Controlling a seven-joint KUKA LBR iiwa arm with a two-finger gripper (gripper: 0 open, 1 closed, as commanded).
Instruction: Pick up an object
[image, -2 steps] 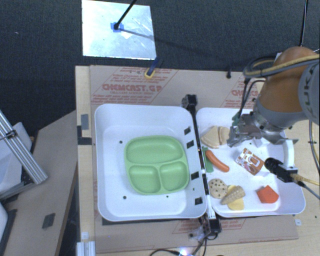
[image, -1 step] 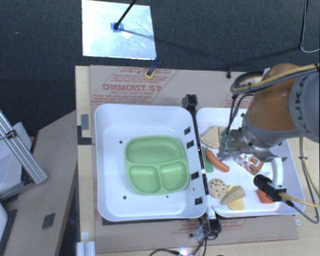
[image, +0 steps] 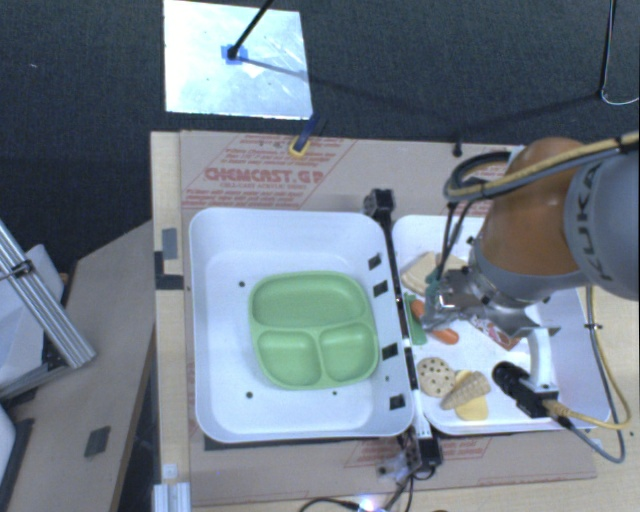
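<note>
Gripper (image: 437, 308) sits low in right bin (image: 585, 395) over a carrot (image: 445, 337); whether it grips cannot be told.

Right white shallow bin (image: 585, 395) crowded around the jaws: orange carrot-like piece (image: 446, 337) just beside them, round speckled cookie (image: 434, 375) and pale yellow wedge (image: 468, 392) nearer the camera, tan bread slice (image: 422, 268) on the far side. Black divider rail (image: 392, 300) closes off the left. Beyond it, left white bin (image: 215, 300) holds a green three-compartment plate (image: 310, 328); bare floor rings it.
</note>
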